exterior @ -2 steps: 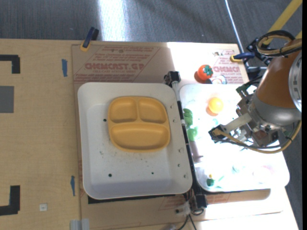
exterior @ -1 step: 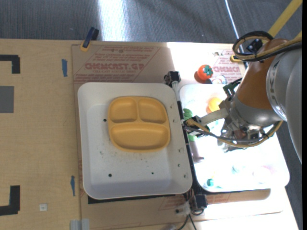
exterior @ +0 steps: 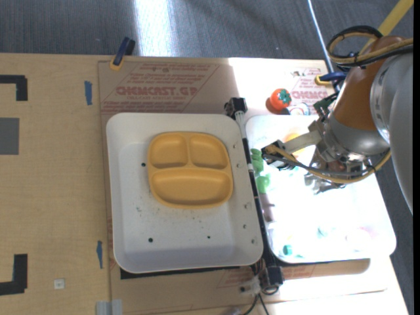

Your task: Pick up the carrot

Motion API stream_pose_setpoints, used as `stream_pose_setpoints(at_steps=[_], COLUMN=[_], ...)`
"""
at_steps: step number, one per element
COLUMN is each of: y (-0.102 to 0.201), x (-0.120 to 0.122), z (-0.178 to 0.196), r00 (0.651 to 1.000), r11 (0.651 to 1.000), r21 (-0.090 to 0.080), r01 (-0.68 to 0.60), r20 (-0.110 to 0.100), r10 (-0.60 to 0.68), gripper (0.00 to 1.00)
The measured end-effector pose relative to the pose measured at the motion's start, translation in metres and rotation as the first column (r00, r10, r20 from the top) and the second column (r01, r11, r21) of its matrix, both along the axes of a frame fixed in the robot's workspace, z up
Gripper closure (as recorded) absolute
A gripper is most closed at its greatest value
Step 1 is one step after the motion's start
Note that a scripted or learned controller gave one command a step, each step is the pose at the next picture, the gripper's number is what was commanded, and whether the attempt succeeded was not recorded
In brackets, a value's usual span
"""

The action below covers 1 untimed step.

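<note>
Low over the middle of the right bin (exterior: pixel 341 261): tool (exterior: pixel 323 176), lost in glare, open or closed impossible to tell. Farther back, just past that bin's far rim, toward its left corner: probably the carrot (exterior: pixel 279 100), orange, green-topped, long axis unclear.

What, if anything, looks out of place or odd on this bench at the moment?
A small red-orange toy with a green top sits outside both bins, on the cardboard behind the right bin. The yellow divided plate lies slightly askew in the left bin, whose floor carries dark specks.
</note>
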<state>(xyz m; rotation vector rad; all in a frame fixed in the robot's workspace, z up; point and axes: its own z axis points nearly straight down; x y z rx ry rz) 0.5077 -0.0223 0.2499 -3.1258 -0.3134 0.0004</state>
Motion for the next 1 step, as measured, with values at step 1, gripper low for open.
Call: stream_pose_setpoints(at_steps=[1], y=[0.0207], x=[-0.029], z=[-0.0303], r00=[1.0], r11=[1.0], r21=[0.002], r01=[0.001], r20=[-0.004], r10=[-0.001], gripper=[1.0])
